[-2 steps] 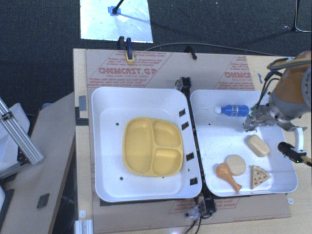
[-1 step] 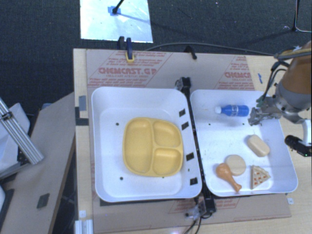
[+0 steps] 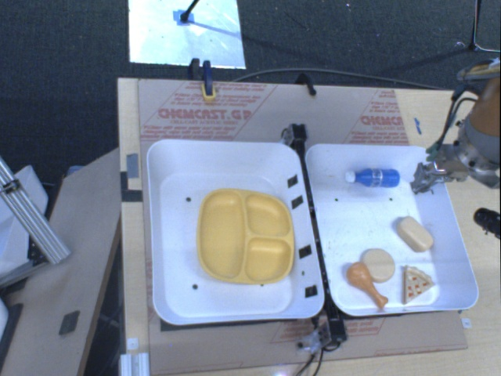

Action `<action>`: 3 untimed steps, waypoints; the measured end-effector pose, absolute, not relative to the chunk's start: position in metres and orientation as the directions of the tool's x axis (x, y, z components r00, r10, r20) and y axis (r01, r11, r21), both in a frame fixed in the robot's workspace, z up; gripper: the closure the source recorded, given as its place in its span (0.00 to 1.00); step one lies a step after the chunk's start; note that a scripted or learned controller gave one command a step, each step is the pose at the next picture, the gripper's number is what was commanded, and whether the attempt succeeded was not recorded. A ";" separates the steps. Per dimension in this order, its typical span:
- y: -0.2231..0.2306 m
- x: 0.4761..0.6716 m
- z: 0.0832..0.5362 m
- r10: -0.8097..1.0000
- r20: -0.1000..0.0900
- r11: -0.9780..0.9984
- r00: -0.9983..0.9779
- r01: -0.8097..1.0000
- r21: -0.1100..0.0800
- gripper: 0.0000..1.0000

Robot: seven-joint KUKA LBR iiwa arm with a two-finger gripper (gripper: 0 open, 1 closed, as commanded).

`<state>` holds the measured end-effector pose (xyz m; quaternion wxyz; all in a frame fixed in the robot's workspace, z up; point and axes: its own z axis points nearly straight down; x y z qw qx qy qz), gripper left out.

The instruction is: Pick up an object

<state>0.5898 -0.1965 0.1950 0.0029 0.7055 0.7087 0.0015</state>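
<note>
You see the gripper (image 3: 427,177) over the far right edge of the right bin (image 3: 344,210), just beside the blue bottle (image 3: 374,178); its fingers hold nothing, but how far they are open you cannot tell. Nearer to you in this bin lie a bread roll (image 3: 414,233), a round biscuit (image 3: 379,264), a chicken leg (image 3: 366,282) and a pizza slice (image 3: 416,283). The left bin (image 3: 168,210) carries a yellow divided plate (image 3: 245,236).

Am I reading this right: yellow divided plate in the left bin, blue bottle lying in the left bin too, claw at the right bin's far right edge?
Not quite. The blue bottle lies in the right bin, near its far wall, not the left bin. The camera view shows it. The rest holds: the yellow divided plate is in the left bin, and the claw is at the right bin's far right edge.
</note>
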 end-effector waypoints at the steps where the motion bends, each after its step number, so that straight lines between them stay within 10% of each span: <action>1: -0.197 0.591 0.223 1.000 -0.002 0.005 -0.005 1.000 0.006 1.00; 3: -0.090 0.595 0.236 1.000 0.002 0.010 -0.010 1.000 0.003 1.00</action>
